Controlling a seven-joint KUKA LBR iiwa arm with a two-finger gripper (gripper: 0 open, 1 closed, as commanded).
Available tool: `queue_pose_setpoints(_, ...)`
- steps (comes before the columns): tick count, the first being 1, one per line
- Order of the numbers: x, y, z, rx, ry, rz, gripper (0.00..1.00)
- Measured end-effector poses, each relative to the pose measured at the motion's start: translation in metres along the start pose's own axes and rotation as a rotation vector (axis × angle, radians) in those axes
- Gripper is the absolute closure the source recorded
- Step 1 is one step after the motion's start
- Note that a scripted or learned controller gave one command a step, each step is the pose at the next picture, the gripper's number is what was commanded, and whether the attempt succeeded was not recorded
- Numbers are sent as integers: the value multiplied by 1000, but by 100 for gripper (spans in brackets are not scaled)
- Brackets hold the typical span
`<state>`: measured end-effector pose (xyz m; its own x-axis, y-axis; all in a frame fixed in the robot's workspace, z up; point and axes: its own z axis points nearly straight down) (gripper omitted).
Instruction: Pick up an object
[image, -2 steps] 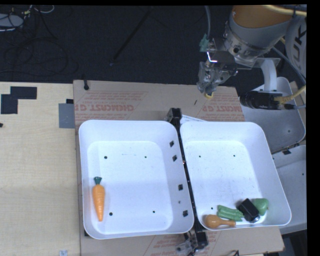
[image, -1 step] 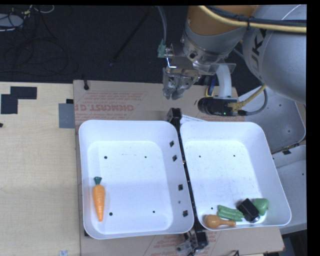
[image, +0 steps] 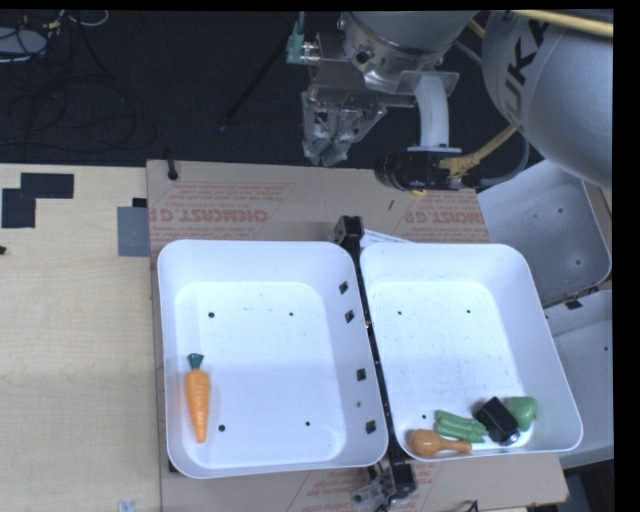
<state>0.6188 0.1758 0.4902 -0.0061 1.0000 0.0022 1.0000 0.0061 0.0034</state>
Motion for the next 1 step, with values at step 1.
queue_pose_setpoints(1,72,11,-28,4,-1,-1,100)
